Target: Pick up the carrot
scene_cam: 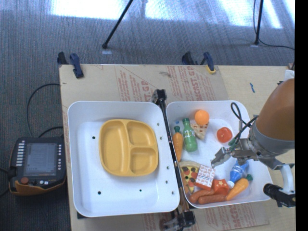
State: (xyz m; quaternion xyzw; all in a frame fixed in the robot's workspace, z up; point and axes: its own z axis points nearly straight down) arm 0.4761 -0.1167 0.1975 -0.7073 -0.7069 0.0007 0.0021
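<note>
The tabletop, a brown board printed with red lettering, carries two shallow white bins side by side. The left bin lies toward 9 o'clock and holds a yellow divided plate near its middle. The right bin lies toward 3 o'clock and is crowded with toy food.

The arm, grey with an orange band, reaches in from 3 o'clock, and its gripper hovers over the middle of the right bin. The jaws look slightly spread with nothing pinched between them, though the view is small and not crisp here.

There are two carrots in the right bin. One carrot lies against the bin's left wall, at 9 o'clock from the gripper, just beside a green bottle that lies at its 3 o'clock side. The other carrot lies tilted near the bin's 5 o'clock corner, just below a blue and white bottle that sits under the gripper body.

At the bin's 6 o'clock edge lie two sausages, touching a red block and near a white and red carton. A pizza slice lies at 7 o'clock. Toward 12 o'clock sit an orange ball and, at its 4 o'clock, a red tomato.
</note>
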